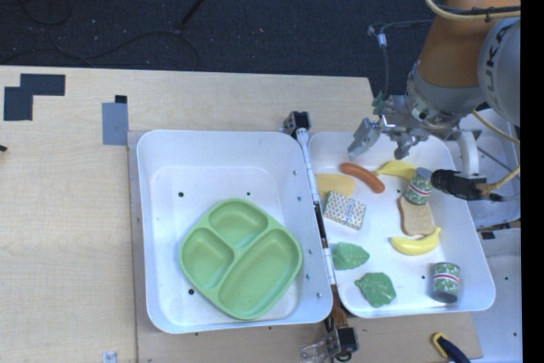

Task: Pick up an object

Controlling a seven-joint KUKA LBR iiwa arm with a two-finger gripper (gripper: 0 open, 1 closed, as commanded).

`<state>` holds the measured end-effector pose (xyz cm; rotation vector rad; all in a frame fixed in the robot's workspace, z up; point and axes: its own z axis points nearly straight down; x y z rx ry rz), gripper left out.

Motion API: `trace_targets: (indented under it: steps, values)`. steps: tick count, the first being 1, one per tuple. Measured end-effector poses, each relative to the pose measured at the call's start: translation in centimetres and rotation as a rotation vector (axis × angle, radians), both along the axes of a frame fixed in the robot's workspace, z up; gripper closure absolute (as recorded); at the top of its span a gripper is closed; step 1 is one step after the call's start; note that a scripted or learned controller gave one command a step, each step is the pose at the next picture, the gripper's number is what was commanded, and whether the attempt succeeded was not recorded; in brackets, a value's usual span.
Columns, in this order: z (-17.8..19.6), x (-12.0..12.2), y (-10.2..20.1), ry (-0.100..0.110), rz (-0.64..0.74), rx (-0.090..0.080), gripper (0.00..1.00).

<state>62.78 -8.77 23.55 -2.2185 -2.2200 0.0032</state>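
So the arm's gripper (387, 138) is hanging over the far end of the right bin (476, 285), fingers spread apart with nothing between them as far as I can tell. Any object counts here, and they're all in that right bin: a sausage (364, 177) just below the fingers, a yellow banana piece (396, 169) beside it, a small can (417, 190), a slice of bread (416, 218), another banana (416, 244), a checkered cracker (344, 209) on a yellow cheese slice (333, 184), two green leaves (349, 255) and a second can (445, 280) near the front corner. The left bin (153, 183) has the green divided plate (241, 257), which looks too flat and wide to bother with. My take: go for the sausage since it's closest. Turn the fingers so they straddle it across its narrow width, drop straight down, and watch the banana piece right next to it so you don't pinch both or knock it away.
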Motion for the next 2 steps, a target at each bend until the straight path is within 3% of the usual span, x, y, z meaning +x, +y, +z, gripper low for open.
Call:
trace_targets:
  steps: [1, 2]
  values:
    - [-14.53, 1.71, -5.65, -0.006, -0.002, -0.003, 0.0]
    - [-13.66, 1.6, -5.7, -0.002, -0.005, -0.001, 1.0]
